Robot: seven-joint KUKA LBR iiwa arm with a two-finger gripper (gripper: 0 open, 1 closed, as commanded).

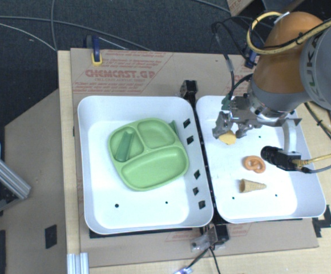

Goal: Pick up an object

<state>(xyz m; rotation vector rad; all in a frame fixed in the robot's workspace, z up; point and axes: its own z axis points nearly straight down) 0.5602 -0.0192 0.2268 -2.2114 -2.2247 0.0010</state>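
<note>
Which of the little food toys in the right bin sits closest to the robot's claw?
The yellow piece, right under the gripper. The orange pretzel and the cone lie farther down the bin.

I see a brown cardboard sheet with red lettering (pixel 120 73) spread below the gripper (pixel 229 131). Well away from the gripper, toward the view's upper left, a small blue clamp (pixel 97 49) bites the sheet's edge. Farther out, thin grey cables (pixel 57 21) cross dark carpet (pixel 17 67).

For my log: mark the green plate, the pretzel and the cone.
green plate (pixel 151 167), camera view, large compartment.
pretzel (pixel 254 164), camera view, its middle.
cone (pixel 251 185), camera view, mid-body.
</note>
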